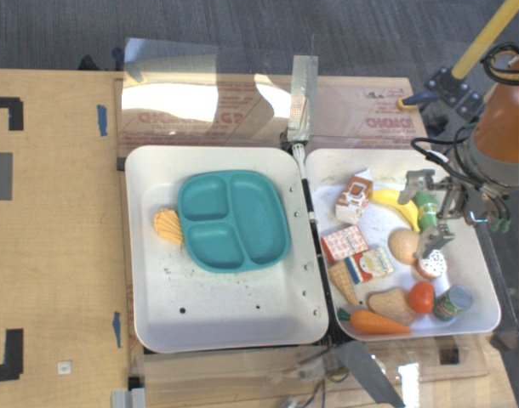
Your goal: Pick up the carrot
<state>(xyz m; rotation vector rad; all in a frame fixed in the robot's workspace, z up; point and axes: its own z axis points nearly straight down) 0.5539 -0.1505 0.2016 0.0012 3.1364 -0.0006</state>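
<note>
The carrot point(380, 322), orange with a small green top at its left end, lies flat along the front wall of the right bin point(489, 313). My gripper point(423, 211) hovers over the upper right part of that bin, well behind the carrot and a little to its right. Its fingers stand apart, open, straddling a small green toy point(427, 218) below them. Nothing is lifted off the bin floor.
Crowded around the carrot are a brown bread piece point(391, 303), a red tomato point(421, 296), a small can point(452, 303) and a cone point(345, 283). A banana point(394, 202) and small boxes point(345, 243) lie farther back. The left bin holds a teal divided plate point(234, 219) and a yellow shell point(167, 224).
</note>
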